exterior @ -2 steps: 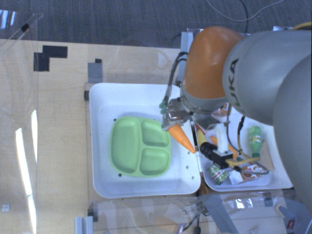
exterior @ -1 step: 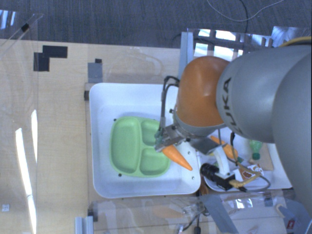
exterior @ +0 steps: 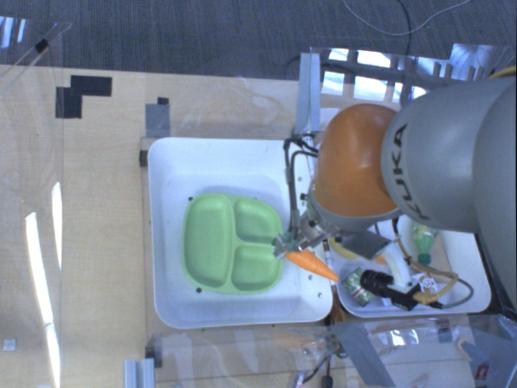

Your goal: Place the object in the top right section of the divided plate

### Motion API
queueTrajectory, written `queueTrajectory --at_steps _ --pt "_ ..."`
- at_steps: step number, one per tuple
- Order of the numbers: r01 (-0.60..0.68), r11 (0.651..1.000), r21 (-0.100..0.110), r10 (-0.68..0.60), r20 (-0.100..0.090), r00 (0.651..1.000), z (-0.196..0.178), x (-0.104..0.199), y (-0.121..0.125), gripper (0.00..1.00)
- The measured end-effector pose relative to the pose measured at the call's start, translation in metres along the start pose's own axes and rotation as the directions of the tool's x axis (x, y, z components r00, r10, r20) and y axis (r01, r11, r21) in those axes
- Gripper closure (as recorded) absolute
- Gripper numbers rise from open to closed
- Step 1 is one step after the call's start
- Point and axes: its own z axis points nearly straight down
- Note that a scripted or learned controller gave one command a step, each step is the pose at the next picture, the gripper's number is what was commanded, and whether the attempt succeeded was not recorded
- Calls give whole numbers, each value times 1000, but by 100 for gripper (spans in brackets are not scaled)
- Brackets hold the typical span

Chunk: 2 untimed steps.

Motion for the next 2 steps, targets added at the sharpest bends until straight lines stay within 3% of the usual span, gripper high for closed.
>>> queueTrajectory --at_steps 1,2 --pt "-16 1000 1 16 0 1000 -4 -4 71 100" --pt "25 1000 2 -25 -1 1000 3 23 13 100"
